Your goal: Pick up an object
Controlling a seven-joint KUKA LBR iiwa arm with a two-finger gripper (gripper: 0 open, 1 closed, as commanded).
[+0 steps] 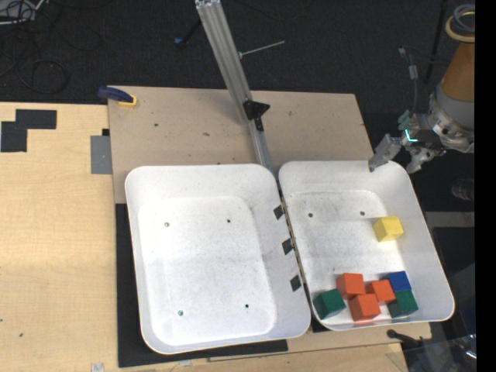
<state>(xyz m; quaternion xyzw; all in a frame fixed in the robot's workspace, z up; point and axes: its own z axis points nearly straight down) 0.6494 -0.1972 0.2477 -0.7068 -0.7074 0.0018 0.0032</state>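
The right white bin [333, 231] holds several small blocks. A yellow block [387, 228] lies alone toward the bin's right side. Near the front corner cluster three orange blocks [364, 307], a blue block [399, 280], a green block [329, 303] and a darker green block [403, 307]. My gripper [401, 156] hangs over the bin's far right corner, well behind the yellow block. Its fingers [380, 154] are spread open with nothing between them. The grey wrist and orange band rise at the right edge of the view.
The left white bin [201, 254] sits beside the right one, with black clips [285, 245] along the shared edge. A slanted aluminium rail [231, 68] rises behind the bins. A small blue and yellow clamp [118, 95] lies on the bench's far left corner.
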